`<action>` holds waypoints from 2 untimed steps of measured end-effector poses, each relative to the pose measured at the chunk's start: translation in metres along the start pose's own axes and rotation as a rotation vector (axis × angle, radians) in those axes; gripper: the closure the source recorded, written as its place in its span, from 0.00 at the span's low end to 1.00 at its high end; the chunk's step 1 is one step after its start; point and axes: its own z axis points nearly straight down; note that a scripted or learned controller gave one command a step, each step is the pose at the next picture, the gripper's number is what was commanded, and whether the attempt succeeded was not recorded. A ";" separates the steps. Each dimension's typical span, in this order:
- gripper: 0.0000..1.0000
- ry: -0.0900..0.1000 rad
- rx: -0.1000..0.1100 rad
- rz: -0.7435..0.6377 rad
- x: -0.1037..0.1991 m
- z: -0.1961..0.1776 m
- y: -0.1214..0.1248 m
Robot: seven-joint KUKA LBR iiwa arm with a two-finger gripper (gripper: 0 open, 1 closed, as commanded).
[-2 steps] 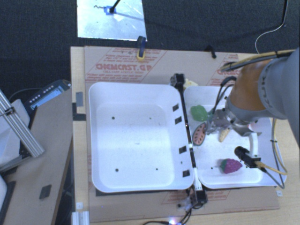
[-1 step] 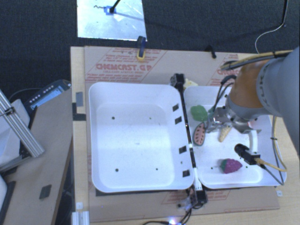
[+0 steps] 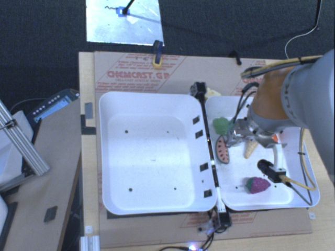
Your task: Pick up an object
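Presently, from my remote station, I log the following on the bench.

Item one: left bin (image 3: 152,150), shallow and white, with a few small dark marks on its floor. I list no objects in it.

Item two: right bin (image 3: 298,192), also white, set just beside the left one along a shared black hinge strip (image 3: 205,140) that carries several dark clips.

Item three: watermelon slice (image 3: 223,150), red with dark seeds and a green rind, lying near the right bin's left wall.

Item four: green object (image 3: 221,124), soft-looking, just above the watermelon slice; I cannot tell what it represents.

Item five: ice cream cone (image 3: 250,149), tan and pointed, lying tilted near the middle of the right bin, just beside the gripper hardware.

Item six: purple-red berry (image 3: 258,185) with a green cap, toward the near edge of the right bin, apart from the other pieces.

Item seven: arm (image 3: 303,95), grey with an orange band, reaching in from the right and covering the far part of the right bin.

Item eight: gripper (image 3: 242,132), low over the right bin between the green object and the cone. I cannot tell how it is set, nor whether anything is held.

Item nine: yellow cable (image 3: 306,171) looping along the right bin's right side.
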 end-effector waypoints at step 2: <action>1.00 0.000 -0.015 -0.005 0.039 -0.108 0.073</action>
